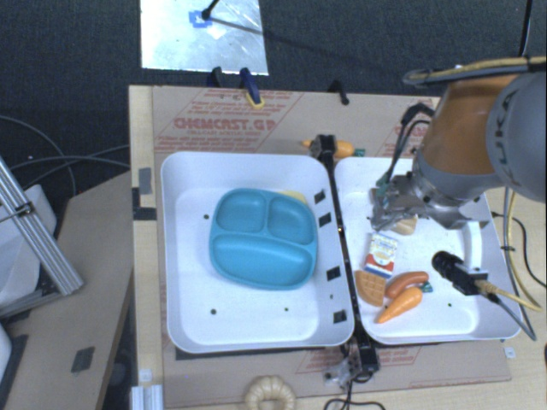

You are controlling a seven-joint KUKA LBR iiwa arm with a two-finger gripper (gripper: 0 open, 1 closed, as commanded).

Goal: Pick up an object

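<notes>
The grey arm (479, 135) with its orange band comes in from the right and bends down over the right bin (444, 325), and the gripper (390, 210) is low in the upper left part of this bin, near the wall that it shares with the left bin (192, 259). How far the gripper is open I cannot tell, because the wrist covers it from above, and I see no object held in it. Just beside the gripper, on its lower right side, lies a small beige piece (404, 225) on the bin floor; whether the two are touching is not clear. Below it stands or lies a small carton (382, 254) in white, orange and blue (the print is too small to read). Under the carton is a round waffle-like cookie (368, 287), and at its right a reddish sausage (407, 281) lies directly above an orange carrot (399, 307), the two close together and both slanted. In the left bin a blue divided plate (261, 237) lies in the middle, with a pale yellow thing (296, 196) showing behind its upper edge. Both bins rest on a brown printed board (226, 122).
</notes>
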